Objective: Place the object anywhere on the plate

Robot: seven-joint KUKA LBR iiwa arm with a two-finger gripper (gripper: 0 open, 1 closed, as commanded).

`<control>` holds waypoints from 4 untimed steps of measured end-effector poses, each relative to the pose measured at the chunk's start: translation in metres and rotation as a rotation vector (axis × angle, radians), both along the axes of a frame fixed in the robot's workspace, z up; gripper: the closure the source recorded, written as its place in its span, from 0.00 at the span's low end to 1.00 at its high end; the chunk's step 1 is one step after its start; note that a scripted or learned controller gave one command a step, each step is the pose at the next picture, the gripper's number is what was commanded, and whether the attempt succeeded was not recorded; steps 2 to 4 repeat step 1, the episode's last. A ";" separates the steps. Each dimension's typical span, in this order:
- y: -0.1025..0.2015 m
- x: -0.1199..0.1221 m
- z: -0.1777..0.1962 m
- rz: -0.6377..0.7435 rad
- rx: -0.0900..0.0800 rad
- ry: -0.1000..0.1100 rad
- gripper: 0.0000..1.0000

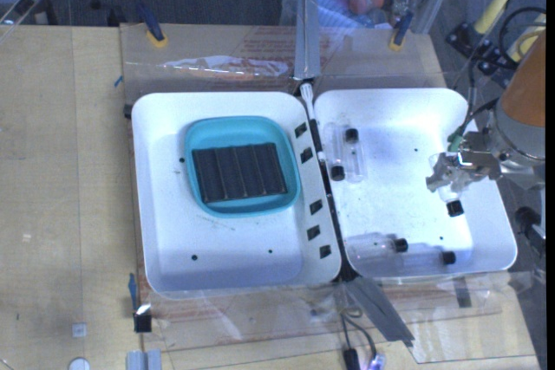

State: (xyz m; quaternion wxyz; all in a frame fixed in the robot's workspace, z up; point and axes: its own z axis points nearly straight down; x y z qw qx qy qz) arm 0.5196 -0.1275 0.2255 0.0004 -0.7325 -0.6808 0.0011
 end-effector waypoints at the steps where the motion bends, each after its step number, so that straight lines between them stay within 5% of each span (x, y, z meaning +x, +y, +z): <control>1: 0.000 0.000 0.000 0.000 0.000 0.000 0.00; 4: 0.000 0.000 0.000 0.000 0.000 0.000 0.00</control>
